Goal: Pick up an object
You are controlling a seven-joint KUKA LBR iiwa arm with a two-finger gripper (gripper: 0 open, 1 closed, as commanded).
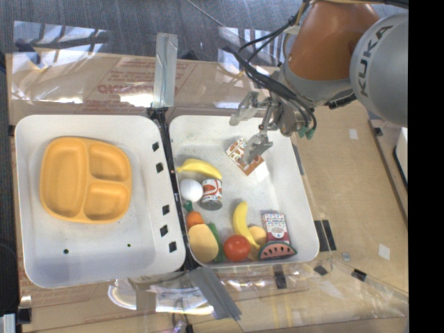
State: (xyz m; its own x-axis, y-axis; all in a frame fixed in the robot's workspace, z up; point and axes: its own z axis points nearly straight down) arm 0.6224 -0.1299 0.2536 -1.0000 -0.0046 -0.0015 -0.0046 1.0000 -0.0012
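Arm reaches in from the right; gripper [259, 144] sits over the upper part of the right bin [302, 186], fingers closed on a small red-and-white packet [244, 155], which hangs tilted between them above the bin floor. Lower in the same bin: two bananas [200, 168], white egg [190, 189], small can [211, 193], tomato [236, 248], watermelon slice [277, 250]. Left bin [28, 255] holds a yellow divided tray [84, 180]

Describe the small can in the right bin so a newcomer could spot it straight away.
Look in the right bin, the one crowded with toy food. Along its left side, under the upper banana, a white egg lies beside the can. It is the only cylinder, with a red and white label.
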